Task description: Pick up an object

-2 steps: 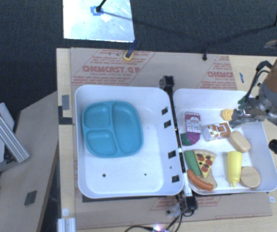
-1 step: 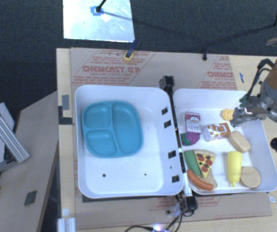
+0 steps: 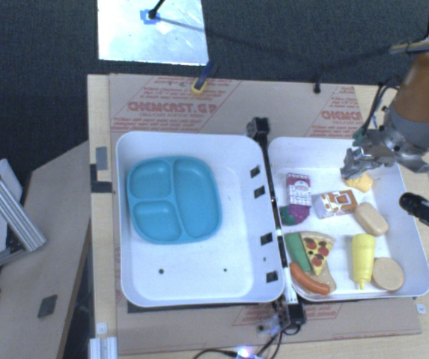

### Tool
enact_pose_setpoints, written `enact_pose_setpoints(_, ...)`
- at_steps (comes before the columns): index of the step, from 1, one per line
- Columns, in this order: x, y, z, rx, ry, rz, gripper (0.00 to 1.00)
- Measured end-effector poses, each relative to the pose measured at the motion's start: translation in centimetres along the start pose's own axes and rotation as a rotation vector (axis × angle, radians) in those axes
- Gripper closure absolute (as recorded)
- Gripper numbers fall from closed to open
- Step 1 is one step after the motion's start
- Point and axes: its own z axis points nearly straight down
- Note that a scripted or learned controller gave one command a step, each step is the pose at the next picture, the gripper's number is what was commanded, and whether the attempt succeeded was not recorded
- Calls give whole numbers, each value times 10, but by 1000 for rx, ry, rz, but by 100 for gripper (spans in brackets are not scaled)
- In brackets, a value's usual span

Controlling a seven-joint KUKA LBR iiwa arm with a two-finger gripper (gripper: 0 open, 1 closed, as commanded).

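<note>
Your gripper (image 3: 358,163): jaw state unreadable | hangs over yellow cheese wedge (image 3: 361,182) at right bin's (image 3: 416,275) far edge | left bin (image 3: 192,275) holds blue divided plate (image 3: 174,199) | bench on dark floor

red "CHEMCAST GP" print on board (image 3: 171,105)

Toy food (image 3: 336,203) in right bin (image 3: 416,264)

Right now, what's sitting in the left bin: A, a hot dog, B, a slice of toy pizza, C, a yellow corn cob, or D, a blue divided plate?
D: the blue divided plate lies alone in the left bin, while the toy food fills the right bin.
</note>
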Motion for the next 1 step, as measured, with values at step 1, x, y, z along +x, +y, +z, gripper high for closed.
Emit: enact_pose_setpoints(1,40,50,-2,0,1,-1,100)
